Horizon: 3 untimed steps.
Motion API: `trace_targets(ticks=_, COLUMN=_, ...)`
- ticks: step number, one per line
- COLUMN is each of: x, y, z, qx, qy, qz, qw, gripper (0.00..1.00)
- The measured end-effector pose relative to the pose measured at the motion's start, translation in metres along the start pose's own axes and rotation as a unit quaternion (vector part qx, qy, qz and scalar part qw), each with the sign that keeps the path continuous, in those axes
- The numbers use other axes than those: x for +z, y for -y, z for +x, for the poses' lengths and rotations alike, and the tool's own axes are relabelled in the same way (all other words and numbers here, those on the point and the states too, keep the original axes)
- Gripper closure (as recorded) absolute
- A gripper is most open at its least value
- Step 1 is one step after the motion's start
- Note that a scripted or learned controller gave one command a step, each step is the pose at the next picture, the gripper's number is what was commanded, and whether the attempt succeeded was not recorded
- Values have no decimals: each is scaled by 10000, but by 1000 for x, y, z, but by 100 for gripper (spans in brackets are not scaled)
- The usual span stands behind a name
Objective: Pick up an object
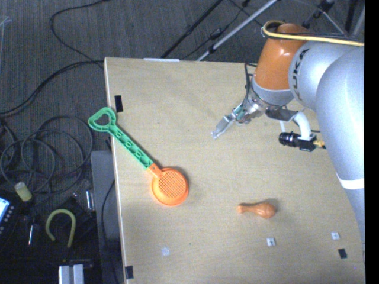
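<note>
A toy strainer [142, 161] lies flat on a bare tan worktop [195, 93], near its left edge. It has a round orange mesh head and a long green plastic handle with a looped end that overhangs the left edge. A second object, a small orange gourd-shaped piece [259, 209] with a smooth, bulbous end and a narrow neck, lies toward the worktop's near right, well apart from the strainer. The gripper [227, 123] hangs over the middle of the worktop, toward the far right, its slim silvery fingers pointing down and left with nothing between them; whether they are spread or closed cannot be told. It is well apart from both objects. The grey arm [337, 87] with its orange band enters from the right. Small dark and white markers dot the worktop's edges. Black cables [41, 152] coil on the floor to the left.
</note>
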<state>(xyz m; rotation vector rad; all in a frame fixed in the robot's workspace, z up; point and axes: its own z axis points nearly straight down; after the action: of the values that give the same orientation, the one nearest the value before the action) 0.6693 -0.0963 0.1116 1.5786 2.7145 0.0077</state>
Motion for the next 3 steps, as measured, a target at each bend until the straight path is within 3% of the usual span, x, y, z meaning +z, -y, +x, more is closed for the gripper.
trace_targets(ticks=3, x=0, y=0, z=0, qx=0, qy=0, qz=0, qw=10000, gripper=0)
